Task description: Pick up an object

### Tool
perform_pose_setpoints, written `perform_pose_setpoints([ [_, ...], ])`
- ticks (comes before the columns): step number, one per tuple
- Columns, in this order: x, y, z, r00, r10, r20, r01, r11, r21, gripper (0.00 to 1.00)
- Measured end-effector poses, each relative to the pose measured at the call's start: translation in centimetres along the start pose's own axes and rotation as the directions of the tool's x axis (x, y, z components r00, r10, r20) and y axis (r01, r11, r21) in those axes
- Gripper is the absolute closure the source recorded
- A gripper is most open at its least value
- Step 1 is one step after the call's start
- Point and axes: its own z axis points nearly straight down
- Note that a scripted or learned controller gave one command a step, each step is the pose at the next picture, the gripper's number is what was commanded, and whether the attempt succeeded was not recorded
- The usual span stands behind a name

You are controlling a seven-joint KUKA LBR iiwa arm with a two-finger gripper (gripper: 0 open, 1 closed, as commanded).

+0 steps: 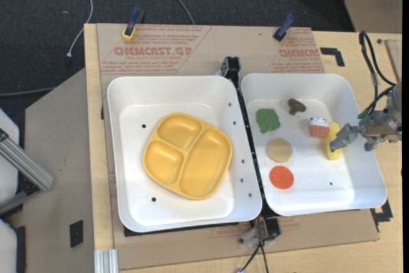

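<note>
The right bin [358, 192] holds several small items: a green piece [268, 119], a brown piece [295, 106], a tan disc [279, 150], an orange-red disc [282, 177], a pink and white cupcake-like toy [318, 127] and a yellow piece [332, 140]. My gripper [346, 136] reaches in low over the bin's right side. Its tip lies right beside the yellow piece, touching or nearly touching its right side. I see nothing lifted off the bin floor.
In the left bin [121, 137] lies a yellow divided plate [187, 155]. A black clip [231, 66] sits where the two bins meet at the back. Cables [374, 70] hang near the arm on the right. Two blue clamps [132, 23] hold the board's far edge.
</note>
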Motion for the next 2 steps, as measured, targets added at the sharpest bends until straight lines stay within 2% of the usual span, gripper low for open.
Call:
perform_pose_setpoints([
  [1,0.1,0.3,-0.8,1.000,-0.004,0.004,0.004,1.000,-0.015,0.00],
  [2,-0.4,0.0,5.1,1.000,-0.004,0.003,0.004,1.000,-0.013,0.00],
])
